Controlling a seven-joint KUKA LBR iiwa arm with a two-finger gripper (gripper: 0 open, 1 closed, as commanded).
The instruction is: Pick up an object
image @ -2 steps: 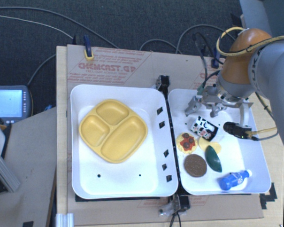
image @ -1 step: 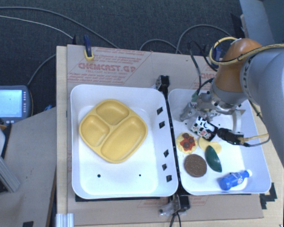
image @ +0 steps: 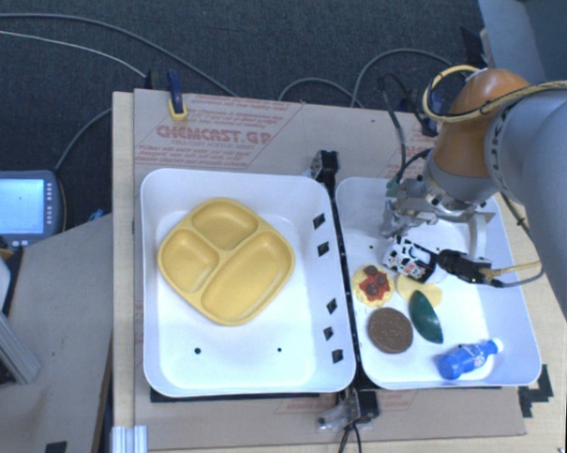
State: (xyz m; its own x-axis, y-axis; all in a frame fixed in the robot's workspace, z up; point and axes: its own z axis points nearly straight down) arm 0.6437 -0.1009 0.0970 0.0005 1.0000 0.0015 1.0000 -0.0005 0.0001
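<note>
The hand [image: 403, 228] hangs low in the right bin [image: 512, 358]; its grip cannot be told. Just below lies a black-and-white toy [image: 410, 260], then a pizza slice [image: 373, 285], brown disc [image: 390, 330], green piece [image: 427, 317], blue bottle [image: 465, 358]. Left bin [image: 165, 357] bears a yellow tray [image: 226, 260].

Gripper [image: 403, 226] low in right bin [image: 512, 358], above black-white toy [image: 410, 261].

Black-and-white spotted toy [image: 411, 260] lying flat at far left of right bin, small pizza slice [image: 373, 285] just nearer, brown round cookie [image: 390, 330] nearer still, dark green oblong piece [image: 427, 320] right of cookie, blue bottle [image: 464, 358] on its side, near right.
</note>
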